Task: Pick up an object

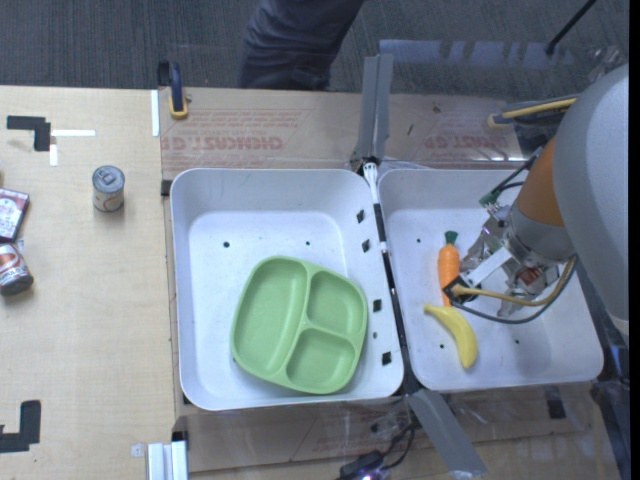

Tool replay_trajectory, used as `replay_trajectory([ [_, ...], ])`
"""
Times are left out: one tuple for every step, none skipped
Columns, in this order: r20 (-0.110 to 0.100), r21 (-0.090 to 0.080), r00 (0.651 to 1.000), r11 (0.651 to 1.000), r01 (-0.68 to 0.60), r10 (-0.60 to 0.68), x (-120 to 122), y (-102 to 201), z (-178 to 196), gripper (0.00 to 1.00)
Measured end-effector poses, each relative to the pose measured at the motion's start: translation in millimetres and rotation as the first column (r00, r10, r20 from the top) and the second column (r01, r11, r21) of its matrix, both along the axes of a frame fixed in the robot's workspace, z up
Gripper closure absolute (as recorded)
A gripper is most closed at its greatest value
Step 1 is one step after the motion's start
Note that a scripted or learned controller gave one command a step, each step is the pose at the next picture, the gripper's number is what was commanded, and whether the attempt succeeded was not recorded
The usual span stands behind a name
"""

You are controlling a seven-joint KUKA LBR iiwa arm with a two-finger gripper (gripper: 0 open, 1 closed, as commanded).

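An orange carrot (449, 264) with a green top lies in the right bin (560, 368), near its left wall. Just below it lies a yellow banana (456, 334). My gripper (518, 280) hangs low in the right bin, a little to the right of the carrot and up and to the right of the banana. Nothing is visibly held in it. A green divided plate (300, 325) lies in the left bin (200, 218).
On the wooden bench left of the bins stands a small can (108, 188). Two packets (10, 238) sit at the far left edge. A metal divider (375, 118) rises behind the seam between the bins.
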State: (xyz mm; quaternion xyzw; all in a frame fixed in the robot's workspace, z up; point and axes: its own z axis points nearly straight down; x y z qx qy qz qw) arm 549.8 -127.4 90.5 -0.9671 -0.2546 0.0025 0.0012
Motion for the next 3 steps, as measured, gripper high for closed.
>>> replay_trajectory([
  [0.001,-0.002,0.961,0.961,0.277,-0.277,74.1,31.7,0.3,0.00],
  [0.000,0.000,0.992,0.992,0.129,-0.129,-13.8,8.0,0.1,0.00],
  [0.001,-0.003,0.988,0.988,0.152,-0.152,-10.4,-24.2,259.5,0.00],
])
